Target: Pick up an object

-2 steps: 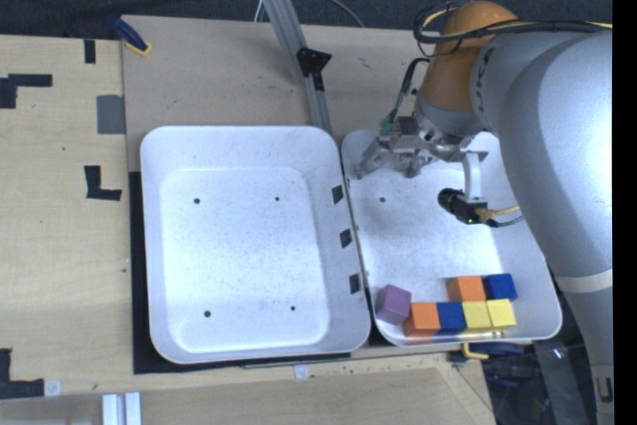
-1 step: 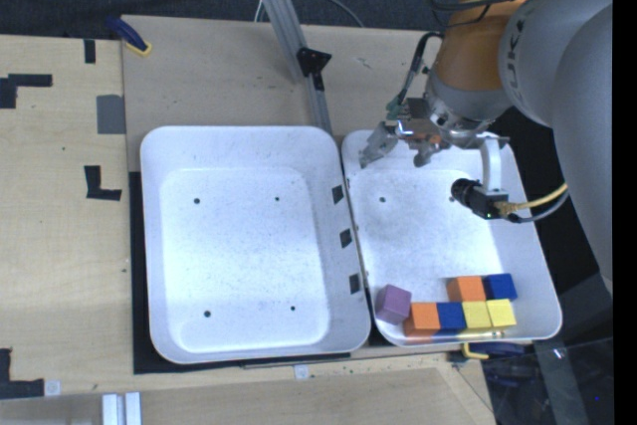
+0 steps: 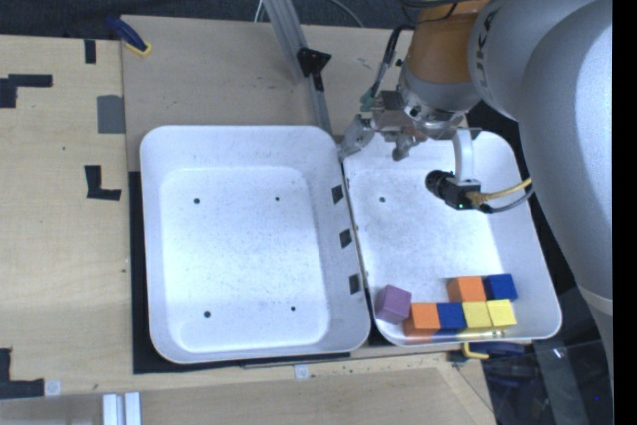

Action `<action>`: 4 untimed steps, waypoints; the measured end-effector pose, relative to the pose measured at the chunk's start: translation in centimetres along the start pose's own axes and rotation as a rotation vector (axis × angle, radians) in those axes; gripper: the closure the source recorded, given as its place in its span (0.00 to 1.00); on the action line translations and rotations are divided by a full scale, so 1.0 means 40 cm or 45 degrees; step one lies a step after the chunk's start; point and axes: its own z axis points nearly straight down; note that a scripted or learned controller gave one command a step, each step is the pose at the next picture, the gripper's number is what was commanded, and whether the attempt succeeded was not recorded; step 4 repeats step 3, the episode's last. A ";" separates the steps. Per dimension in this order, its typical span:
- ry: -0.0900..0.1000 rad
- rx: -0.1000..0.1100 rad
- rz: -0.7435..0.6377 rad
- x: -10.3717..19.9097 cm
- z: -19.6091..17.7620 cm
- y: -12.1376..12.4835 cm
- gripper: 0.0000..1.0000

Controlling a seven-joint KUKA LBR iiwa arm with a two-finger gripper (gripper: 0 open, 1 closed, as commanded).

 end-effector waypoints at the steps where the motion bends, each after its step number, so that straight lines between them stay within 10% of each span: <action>1: -0.002 0.003 0.002 0.055 0.000 -0.028 0.00; 4: -0.001 0.004 0.001 0.190 0.000 -0.086 0.00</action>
